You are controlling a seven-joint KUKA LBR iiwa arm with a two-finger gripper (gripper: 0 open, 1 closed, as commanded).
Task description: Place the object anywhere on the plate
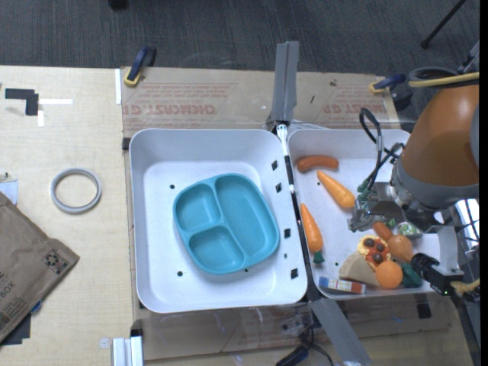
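Bench point(61, 128): pale wood-grain top, with printed cardboard point(206, 97) laid under the bins' far edges. Beyond the far edge, dark grey carpet floor point(229, 14).

Left bin point(145, 227): shallow, white, rounded corners. Holds one blue plate point(226, 223) with three compartments, set slightly askew near the middle; bare white floor shows on all four sides of it, widest toward the left wall and near edge.

Right bin point(335, 143): shallow, white, touching the left bin along a clipped seam. Contents:
- sausage point(316, 162), near the far wall;
- carrot point(336, 189), lying aslant just below the sausage;
- second carrot point(310, 229), lying against the left wall;
- cluster of toy foods point(381, 261) in the near right corner, packed close, items touching;
- small flat packet point(341, 285) along the near wall.

Arm point(446, 139): grey with orange band, entering from the right above the right bin. End effector point(371, 213): low over the bin, just beside the cluster's upper edge; cannot tell whether its fingers are apart or together, and nothing is seen between them.

Bench, left part: tape roll point(76, 190), brown cardboard box point(23, 265) at the edge, black tape mark point(21, 97). Blue clamps point(140, 63) at the cardboard's far corners.
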